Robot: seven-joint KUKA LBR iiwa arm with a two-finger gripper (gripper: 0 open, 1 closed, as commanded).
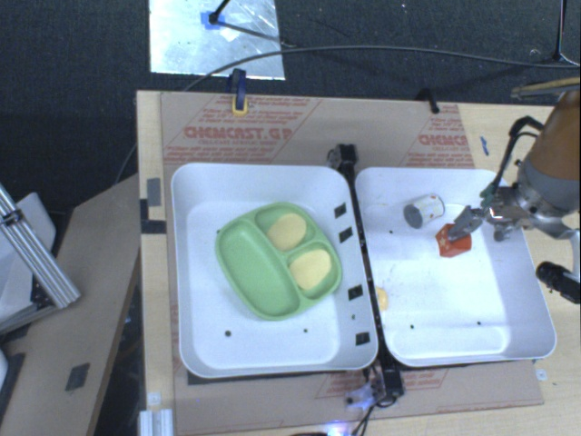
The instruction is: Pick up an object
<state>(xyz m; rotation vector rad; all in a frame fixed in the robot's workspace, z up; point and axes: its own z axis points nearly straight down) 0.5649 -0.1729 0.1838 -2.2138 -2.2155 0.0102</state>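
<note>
In the right bin (508,334), a small red-orange object (451,243) lies near the middle. My gripper (467,222) reaches in from the right, its tip right at the object's upper right edge, touching or overlapping it. A grey and white cylinder (423,212) lies on its side just left of the gripper. A small yellow piece (382,298) rests against the bin's left wall.
The left bin (209,334) holds a green divided plate (254,271) with two yellow food pieces (289,232) (311,266) in its right compartments. A black divider with clips (356,243) runs between the bins. The arm's grey body (552,175) hangs over the right bin's far right corner.
</note>
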